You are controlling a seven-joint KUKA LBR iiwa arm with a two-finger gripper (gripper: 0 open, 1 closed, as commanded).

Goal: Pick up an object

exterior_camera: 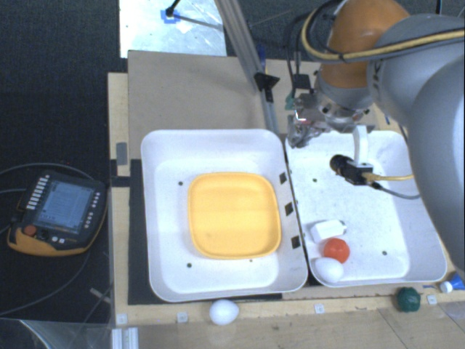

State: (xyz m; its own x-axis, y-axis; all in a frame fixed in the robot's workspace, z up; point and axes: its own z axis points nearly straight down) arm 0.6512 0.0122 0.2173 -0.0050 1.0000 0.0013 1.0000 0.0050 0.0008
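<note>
Two white bins; end effector [299, 133] hangs over the right bin's [418, 217] far-left corner, grip state unclear, orange ball [336, 250] near.

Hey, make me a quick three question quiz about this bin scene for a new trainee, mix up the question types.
1. True or false: the yellow plate lies in the left bin.
2. Which touches the orange ball in the right bin? A) white egg B) green ball C) pendant
3. Fill in: the gripper is over the right bin's far ___ corner.

Key: 1 true; 2 A; 3 left.
</note>
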